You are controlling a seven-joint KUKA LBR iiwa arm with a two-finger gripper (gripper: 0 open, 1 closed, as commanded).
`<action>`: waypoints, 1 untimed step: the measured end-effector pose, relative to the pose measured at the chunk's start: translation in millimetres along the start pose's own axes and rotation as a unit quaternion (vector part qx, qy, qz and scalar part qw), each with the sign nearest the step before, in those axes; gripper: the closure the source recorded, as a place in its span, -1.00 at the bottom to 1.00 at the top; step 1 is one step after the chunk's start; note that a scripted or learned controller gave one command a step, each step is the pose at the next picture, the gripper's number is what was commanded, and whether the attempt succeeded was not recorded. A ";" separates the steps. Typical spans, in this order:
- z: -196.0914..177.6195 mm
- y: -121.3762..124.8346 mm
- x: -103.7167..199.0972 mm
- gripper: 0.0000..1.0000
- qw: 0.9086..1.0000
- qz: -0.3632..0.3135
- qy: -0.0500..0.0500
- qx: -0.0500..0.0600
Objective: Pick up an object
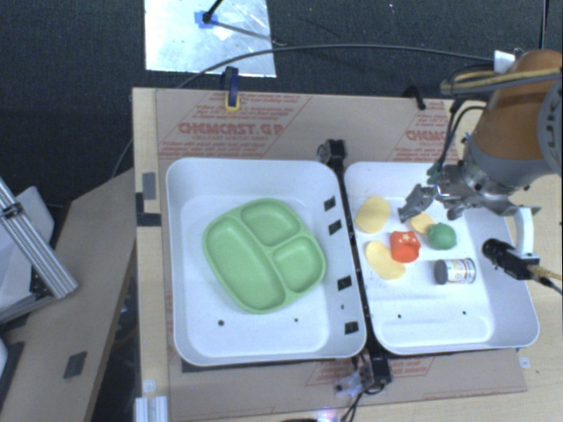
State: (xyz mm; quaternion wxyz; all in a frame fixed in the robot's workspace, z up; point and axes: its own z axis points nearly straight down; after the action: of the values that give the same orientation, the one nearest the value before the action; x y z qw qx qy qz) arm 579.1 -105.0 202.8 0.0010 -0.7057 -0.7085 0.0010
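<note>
The right bin (440, 328) holds several small things: a yellow piece (373, 214) at its left, another yellow piece (384, 260) below it, a red object (405, 247), a green round object (442, 235), a small yellow bit (422, 223) and a little can (455, 272) lying on its side. My gripper (433, 210) hovers over the upper middle of this bin, just above the small yellow bit and the green object. Its fingers are spread open, with nothing between them.
The left bin (193, 323) carries a green divided plate (262, 253). A black divider with clips (345, 236) runs between the bins. A black part on the arm's side (506, 258) juts over the right bin's right edge.
</note>
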 end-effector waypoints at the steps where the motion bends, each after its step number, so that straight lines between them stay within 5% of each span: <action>1: 62.9 -4.2 -6.3 -1.00 1.000 0.001 0.001 0.003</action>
State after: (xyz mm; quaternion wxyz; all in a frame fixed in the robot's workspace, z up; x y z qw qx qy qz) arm 574.8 -111.4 139.9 0.0031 -0.7067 -0.7075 0.0024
